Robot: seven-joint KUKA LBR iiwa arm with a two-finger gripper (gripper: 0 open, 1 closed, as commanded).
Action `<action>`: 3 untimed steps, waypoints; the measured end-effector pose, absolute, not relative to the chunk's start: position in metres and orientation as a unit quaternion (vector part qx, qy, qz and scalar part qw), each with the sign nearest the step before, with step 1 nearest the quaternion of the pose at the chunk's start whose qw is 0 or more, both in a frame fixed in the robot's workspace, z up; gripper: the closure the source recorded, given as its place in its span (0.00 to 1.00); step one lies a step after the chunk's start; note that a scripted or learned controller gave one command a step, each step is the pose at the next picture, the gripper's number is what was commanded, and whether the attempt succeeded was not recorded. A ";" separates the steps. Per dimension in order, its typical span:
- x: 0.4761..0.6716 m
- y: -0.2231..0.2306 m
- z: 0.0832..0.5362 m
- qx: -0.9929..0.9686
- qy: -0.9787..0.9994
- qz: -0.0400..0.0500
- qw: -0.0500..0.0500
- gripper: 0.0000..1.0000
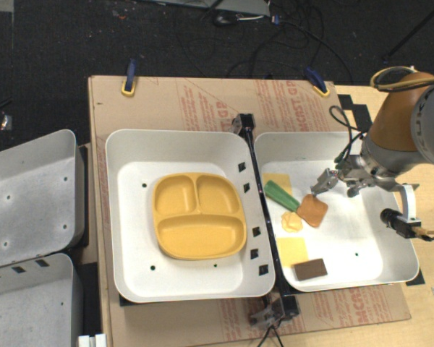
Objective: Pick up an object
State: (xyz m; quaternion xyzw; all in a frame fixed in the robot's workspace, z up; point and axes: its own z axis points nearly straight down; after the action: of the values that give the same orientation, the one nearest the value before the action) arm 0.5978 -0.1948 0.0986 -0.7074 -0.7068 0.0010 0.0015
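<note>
The right bin [390, 262] holds the small things. Going from the near edge back, with the brown toast [312, 211] as the mark: a dark brown block [310, 269] lies nearest, then a yellow square [291, 250], both below the toast. A pale yellow lump [292, 221] sits just left of it. A green stick [281, 195] lies up and left, its long side running slantwise, its low end touching the toast.

The hand [343, 182] hangs just up and right of the toast, spread wide, holding nothing. So the toast looks like the easiest thing to grab.
</note>
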 end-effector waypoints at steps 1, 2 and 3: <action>0.599 -0.195 0.112 -0.707 -0.707 0.000 -0.001 1.00; 0.610 -0.201 0.165 -0.706 -0.708 -0.001 -0.003 1.00; 0.612 -0.201 0.219 -0.706 -0.708 -0.002 -0.004 1.00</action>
State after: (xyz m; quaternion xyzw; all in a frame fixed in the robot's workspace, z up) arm 0.6116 -0.2010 0.2191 -0.7062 -0.7080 -0.0016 -0.0038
